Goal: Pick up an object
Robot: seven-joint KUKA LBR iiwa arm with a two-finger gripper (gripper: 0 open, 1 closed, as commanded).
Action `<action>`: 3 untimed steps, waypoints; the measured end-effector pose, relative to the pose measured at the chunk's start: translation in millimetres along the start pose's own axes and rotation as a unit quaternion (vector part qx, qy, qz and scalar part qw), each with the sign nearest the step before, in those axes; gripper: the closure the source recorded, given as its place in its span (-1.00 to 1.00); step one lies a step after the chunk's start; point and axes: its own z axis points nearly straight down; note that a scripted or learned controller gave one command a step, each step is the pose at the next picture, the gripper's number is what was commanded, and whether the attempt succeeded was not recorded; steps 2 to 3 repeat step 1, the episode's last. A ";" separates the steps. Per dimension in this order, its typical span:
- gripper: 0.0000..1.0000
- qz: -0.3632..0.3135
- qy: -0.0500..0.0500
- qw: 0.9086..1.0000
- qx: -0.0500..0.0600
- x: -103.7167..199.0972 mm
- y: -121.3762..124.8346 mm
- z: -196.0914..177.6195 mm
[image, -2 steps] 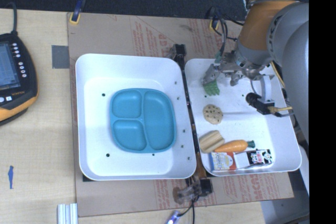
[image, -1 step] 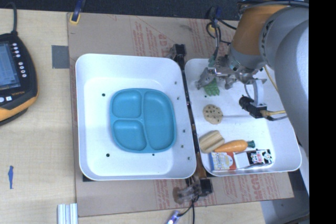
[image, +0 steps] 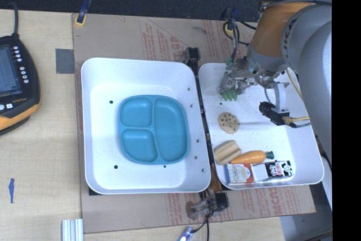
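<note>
Because of the clutter at the far left corner of the right bin (image: pixel 293 144), cannot tell how wide the gripper (image: pixel 230 86) stands. Sits right at a small green object (image: pixel 229 96), close beside the bin wall; touching or just above, cannot tell. Could miss: so small a piece, easy to push against the wall instead of catching. Could rise with nothing. Toward the near edge: 1 cookie (image: pixel 228 122), 1 bread roll (image: pixel 227 150), 1 carrot (image: pixel 250 157).
</note>
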 end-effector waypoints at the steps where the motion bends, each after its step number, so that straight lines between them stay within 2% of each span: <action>1: 1.00 0.002 0.001 1.000 -0.002 55.5 -35.4 -90.1; 3: 1.00 0.002 0.001 1.000 -0.002 55.5 -35.4 -90.1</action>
